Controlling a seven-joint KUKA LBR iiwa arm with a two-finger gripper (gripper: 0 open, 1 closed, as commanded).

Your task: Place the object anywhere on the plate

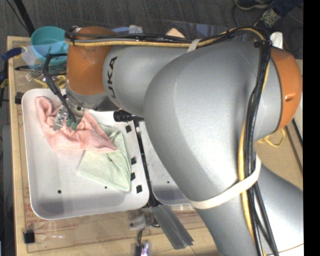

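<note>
Looming closest to the lens, the grey arm [202, 121] swells across the right and centre of the frame, hiding most of the right-hand bin [168, 193], so whether a plate sits under there I cannot tell. Further off, in the left bin [48, 196], a pale green cloth [104, 167] lies flat at centre, its upper edge tucked under a crumpled pink cloth [77, 132]. Beyond that, the gripper [64, 120] is down on the pink cloth's upper-left folds, right at the fabric; I cannot tell its state. That pink cloth looks like the object in play. Risk number one, I reckon: a pinch on loose folds catches only a thin layer and it slides out on the lift. Risk two: the green cloth drags along underneath. At the far upper left, outside the bin, a teal bowl [47, 39] sits well apart.
</note>
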